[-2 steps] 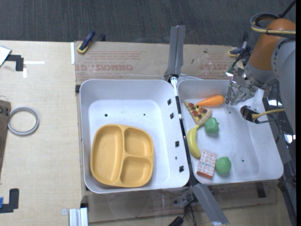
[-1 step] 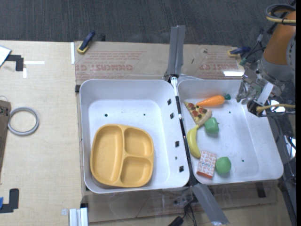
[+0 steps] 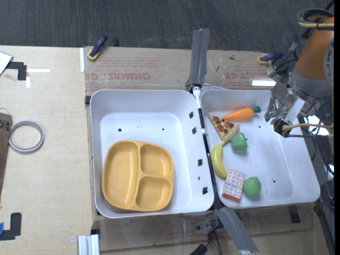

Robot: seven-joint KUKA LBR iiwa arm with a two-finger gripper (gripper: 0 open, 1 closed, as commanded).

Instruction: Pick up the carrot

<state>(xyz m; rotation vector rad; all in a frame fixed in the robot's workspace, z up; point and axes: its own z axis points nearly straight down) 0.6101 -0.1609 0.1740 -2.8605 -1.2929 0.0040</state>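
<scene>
The carrot (image 3: 238,113) lies flat near the far wall of the right bin (image 3: 297,179); it is orange, with its little green end pointing toward the arm; nothing holds it. The gripper (image 3: 280,117) hangs just past that green end, over the right bin's far right part, close to the carrot but apart from it; I cannot tell if its jaws are open or closed, and nothing shows between them. The arm (image 3: 313,57) is grey and orange and comes in from beyond the carrot's green end.

Just in front of the carrot's thick end sits a toy pizza slice (image 3: 221,126), very near it; a green round toy (image 3: 239,141) sits a bit nearer than the pizza slice; a yellow banana (image 3: 218,160) lies nearer still, by the wall between the bins; a small red and white box (image 3: 233,185) and a green ball (image 3: 252,186) sit well apart from the carrot, at the near end of the bin.

Across the middle wall from the carrot is the left bin (image 3: 133,108); a yellow tray with three parts (image 3: 139,175) sits in it. Far off from the carrot, on the bench (image 3: 48,195), lies a roll of tape (image 3: 24,136).
</scene>
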